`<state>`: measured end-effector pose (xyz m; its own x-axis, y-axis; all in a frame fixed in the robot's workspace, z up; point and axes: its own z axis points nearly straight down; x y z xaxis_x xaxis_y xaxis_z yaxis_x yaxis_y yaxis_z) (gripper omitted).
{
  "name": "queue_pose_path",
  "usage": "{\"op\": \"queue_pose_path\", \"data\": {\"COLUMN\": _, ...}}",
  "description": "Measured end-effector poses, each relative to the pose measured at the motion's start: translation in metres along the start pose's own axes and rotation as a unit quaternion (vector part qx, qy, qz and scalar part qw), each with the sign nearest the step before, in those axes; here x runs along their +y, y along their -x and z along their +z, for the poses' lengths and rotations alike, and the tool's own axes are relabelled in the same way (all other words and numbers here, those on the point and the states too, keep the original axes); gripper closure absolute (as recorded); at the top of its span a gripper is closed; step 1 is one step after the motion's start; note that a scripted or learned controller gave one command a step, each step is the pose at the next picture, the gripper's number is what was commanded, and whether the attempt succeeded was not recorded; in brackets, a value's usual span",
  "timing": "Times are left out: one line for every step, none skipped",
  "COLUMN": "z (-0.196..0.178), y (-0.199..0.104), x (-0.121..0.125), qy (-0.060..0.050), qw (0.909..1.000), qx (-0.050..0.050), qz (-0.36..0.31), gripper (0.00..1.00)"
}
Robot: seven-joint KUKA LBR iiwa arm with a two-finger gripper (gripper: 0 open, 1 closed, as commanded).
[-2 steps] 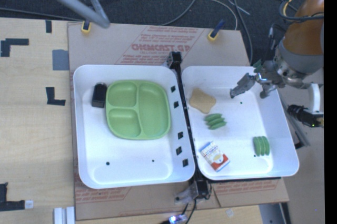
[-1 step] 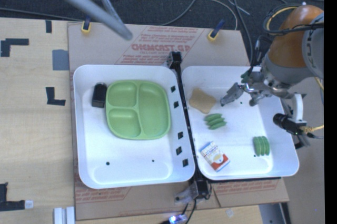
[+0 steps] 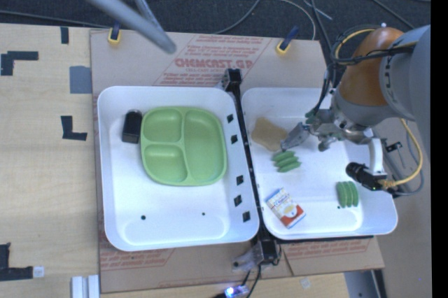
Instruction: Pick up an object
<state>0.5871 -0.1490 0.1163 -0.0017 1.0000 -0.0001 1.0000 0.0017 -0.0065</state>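
The arm's gripper (image 3: 294, 139) hangs low in the right white bin (image 3: 318, 102), angled just above the ribbed green plastic pod (image 3: 286, 161), nothing visibly between its fingers; whether they're apart, I can't tell. Tan cardboard-like piece (image 3: 267, 132) sits alongside.

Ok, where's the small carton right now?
The small carton lies in the right bin, near its front-left corner, below the green ridged piece.

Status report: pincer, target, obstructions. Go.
Pincer low in right bin, nothing seen held. Nearest: tan block, green piece just below. Nothing blocking.
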Motion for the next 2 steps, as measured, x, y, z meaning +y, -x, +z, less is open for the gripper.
{"op": "queue_pose_path", "data": {"z": 0.032, "y": 0.000, "x": 0.001, "qy": 0.003, "qw": 1.0000, "qx": -0.001, "qz": 0.000, "gripper": 0.00}}
{"op": "queue_pose_path", "data": {"z": 0.020, "y": 0.000, "x": 0.001, "qy": 0.005, "qw": 1.0000, "qx": -0.001, "qz": 0.000, "gripper": 1.00}}
